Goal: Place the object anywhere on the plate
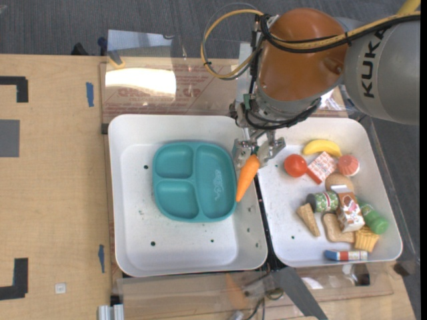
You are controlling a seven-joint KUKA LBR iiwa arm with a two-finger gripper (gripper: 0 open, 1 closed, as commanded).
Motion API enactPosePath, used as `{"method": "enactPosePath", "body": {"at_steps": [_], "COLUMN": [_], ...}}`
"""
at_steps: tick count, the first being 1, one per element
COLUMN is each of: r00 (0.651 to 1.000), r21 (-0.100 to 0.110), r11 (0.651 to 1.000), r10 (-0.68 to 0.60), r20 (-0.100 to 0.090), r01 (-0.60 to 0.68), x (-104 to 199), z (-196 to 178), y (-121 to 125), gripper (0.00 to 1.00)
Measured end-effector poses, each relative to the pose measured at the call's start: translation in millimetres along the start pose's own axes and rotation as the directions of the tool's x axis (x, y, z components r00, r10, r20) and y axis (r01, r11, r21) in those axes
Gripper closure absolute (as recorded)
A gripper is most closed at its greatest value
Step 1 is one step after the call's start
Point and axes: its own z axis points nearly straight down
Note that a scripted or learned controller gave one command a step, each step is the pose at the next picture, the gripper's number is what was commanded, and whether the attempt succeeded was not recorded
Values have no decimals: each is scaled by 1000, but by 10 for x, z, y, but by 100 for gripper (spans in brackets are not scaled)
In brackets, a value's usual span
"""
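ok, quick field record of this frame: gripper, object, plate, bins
gripper: above the inner edge of the left bin, shut on the carrot's top end
carrot: hangs tilted, tip down-left, by the plate's right rim
plate: teal, three compartments, in the left bin, nothing on it
left bin: holds the plate
right bin: holds a pile of toy food, including a banana and a tomato
task state: carrot not yet on the plate
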Motion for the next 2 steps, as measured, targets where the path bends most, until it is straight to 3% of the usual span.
{"method": "enactPosePath", "body": {"at_steps": [1, 2], "r00": [999, 999], "r21": [9, 10], "r11": [999, 999], "r10": [43, 49], "r20": [1, -1], "r01": [-43, -49], "x": [-832, -795], "z": [17, 13], "y": [170, 160], "gripper": [100, 0]}}
